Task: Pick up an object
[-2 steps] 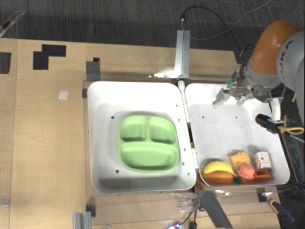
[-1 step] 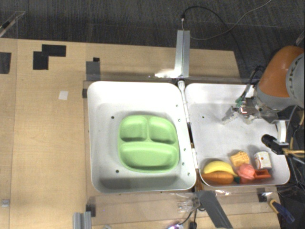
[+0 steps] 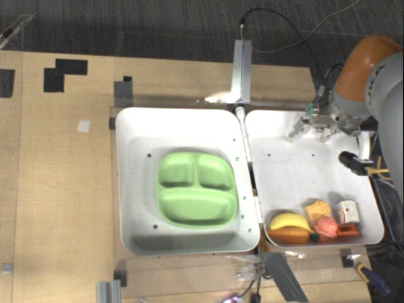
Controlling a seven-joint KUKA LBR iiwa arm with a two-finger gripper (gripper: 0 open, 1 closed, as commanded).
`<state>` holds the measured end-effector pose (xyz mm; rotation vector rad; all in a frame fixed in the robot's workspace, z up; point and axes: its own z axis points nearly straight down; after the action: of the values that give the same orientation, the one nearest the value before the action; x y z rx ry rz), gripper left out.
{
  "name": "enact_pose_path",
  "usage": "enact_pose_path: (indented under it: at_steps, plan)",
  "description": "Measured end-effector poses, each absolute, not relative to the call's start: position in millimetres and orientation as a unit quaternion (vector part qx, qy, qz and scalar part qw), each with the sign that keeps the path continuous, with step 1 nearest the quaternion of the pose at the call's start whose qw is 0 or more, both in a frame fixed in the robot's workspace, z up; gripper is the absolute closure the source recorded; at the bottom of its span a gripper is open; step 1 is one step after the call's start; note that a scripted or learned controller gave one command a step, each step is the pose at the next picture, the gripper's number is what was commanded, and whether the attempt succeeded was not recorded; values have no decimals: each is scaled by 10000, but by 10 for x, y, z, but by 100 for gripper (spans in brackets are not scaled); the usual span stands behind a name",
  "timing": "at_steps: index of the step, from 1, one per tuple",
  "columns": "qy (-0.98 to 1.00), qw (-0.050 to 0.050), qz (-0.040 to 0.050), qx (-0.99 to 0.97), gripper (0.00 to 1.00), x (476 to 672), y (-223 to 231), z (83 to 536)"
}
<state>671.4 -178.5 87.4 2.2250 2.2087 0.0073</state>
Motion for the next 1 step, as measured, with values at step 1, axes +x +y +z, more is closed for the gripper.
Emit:
enact_pose_path:
  at_steps: [1]
  plan:
    - [6856, 38, 28, 7279, 0, 6009, -1803, 888]
